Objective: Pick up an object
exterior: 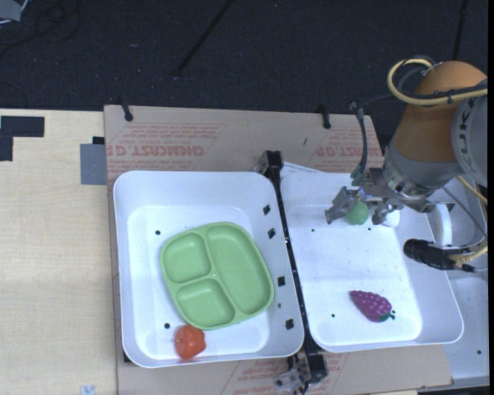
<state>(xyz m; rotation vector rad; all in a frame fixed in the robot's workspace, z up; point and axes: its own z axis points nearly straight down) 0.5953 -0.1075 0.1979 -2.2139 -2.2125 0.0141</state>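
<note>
The end effector point(361, 207) pinches a green object point(358, 213) above the right bin point(445, 336), grapes point(371, 305) lying below.

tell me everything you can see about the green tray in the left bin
The green tray is a light green, rounded-rectangle divided plate, plastic by its look, with three compartments: one long section along its right side and two smaller ones on its left. All three look bare. It lies flat on the floor of the left bin, turned at a slant to the bin's walls. An orange-red object sits right at its lower-left edge; whether they touch cannot be told.
</note>
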